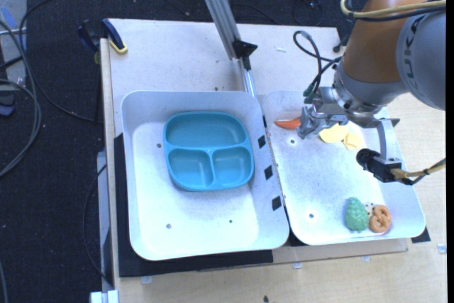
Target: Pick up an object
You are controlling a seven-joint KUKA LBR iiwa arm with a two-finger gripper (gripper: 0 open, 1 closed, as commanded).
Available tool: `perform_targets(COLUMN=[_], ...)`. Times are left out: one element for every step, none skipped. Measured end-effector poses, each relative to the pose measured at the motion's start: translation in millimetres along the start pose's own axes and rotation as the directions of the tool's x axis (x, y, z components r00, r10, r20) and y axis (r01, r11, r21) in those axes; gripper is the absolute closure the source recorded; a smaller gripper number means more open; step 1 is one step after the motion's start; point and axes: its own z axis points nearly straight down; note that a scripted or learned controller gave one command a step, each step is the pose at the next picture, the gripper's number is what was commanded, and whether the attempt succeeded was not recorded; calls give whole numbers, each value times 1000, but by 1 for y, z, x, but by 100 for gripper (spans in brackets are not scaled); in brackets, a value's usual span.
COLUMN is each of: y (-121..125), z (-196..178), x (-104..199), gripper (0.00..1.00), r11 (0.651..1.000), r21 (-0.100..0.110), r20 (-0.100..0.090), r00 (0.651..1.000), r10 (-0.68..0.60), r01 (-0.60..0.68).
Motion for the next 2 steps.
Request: perform_targets(y=[17, 19], z=[0, -8], x=[56, 108], gripper=[100, 100], r11=[1000, 1000], r21=[0, 0], r20=[0, 0], r00=[1000, 1000], r10=[0, 0], r01=[0, 0])
